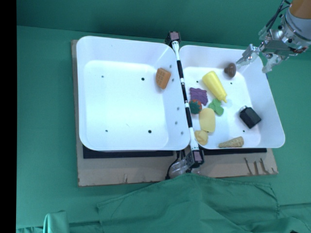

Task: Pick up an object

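Two white bins are seen on the counter [43,106].
The gripper [256,61] is spread, nothing held, above the right bin [272,125], where a yellow bottle [214,85], black block [250,117] and possibly brown nut [230,70] lie; no writing is legible.

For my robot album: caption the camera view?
Open gripper hovers by the brown lump in the right bin.

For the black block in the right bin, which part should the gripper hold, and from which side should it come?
Probably across the black block's two long flat sides, coming straight down from above. It lies apart from the other toys, so the open gripper has room on both sides.
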Controlling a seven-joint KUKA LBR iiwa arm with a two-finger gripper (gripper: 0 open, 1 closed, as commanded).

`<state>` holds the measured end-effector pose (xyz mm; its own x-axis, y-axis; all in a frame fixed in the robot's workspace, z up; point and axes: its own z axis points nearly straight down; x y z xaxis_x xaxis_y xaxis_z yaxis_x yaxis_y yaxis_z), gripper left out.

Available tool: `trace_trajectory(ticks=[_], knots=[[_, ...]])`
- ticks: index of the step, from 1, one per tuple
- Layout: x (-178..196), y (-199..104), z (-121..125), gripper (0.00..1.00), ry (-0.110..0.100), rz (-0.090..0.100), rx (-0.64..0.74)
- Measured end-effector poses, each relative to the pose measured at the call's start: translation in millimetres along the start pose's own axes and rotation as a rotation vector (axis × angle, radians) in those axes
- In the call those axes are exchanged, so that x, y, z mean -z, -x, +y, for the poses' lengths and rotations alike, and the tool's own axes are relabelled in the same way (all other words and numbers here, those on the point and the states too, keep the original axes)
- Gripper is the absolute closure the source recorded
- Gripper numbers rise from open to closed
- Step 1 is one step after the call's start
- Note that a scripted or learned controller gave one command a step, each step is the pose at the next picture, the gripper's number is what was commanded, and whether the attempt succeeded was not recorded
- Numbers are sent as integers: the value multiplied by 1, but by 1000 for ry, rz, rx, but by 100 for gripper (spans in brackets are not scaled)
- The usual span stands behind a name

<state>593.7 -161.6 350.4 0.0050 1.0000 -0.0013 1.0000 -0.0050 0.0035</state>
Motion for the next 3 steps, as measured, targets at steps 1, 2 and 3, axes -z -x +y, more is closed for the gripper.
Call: trace_trajectory(ticks=[1,2,3], knots=[[-98,27,22,0,-10,0,-2],[-171,-8,83,0,6,-5,6],[-150,-4,84,100,19,-9,0]])
